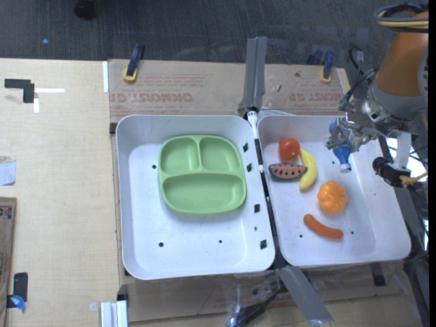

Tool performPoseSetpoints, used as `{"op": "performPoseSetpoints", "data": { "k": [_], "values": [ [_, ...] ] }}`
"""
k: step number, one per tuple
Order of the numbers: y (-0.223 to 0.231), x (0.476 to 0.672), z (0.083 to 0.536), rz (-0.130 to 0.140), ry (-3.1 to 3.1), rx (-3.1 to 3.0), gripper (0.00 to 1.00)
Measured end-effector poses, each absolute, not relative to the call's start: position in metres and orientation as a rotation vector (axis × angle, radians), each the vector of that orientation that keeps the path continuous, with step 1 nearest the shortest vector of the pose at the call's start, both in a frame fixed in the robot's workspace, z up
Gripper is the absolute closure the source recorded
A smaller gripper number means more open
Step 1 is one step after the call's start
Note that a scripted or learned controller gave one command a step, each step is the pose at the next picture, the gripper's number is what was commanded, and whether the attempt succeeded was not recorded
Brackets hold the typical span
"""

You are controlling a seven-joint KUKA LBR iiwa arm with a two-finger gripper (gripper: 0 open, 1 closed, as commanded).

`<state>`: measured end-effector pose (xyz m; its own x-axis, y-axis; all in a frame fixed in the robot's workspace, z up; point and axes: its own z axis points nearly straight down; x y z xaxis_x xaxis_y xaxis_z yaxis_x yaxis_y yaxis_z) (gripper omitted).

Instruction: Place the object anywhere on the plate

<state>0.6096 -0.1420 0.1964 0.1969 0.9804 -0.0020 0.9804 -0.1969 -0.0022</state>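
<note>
The pale wooden bench is seen from above, with dark floor beyond its far edge and a brown cardboard sheet clamped under two shallow white plastic bins. The left bin carries a green three-compartment plate near its far middle. The grey arm with an orange band is cut off at the right edge. In the right bin, a yellow toy banana, an orange pumpkin-like toy, a red toy sausage, a watermelon slice and a red tomato are grouped toward the left wall. The gripper is poised over the far right part; whether its blue-tipped fingers are spread cannot be told.
</note>
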Motion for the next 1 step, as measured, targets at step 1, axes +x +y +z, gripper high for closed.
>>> {"op": "performPoseSetpoints", "data": {
  "k": [1],
  "values": [
    [-0.0536,0.5941,0.1903,0.007,-1.842,-2.542,1.0]
  ]
}}
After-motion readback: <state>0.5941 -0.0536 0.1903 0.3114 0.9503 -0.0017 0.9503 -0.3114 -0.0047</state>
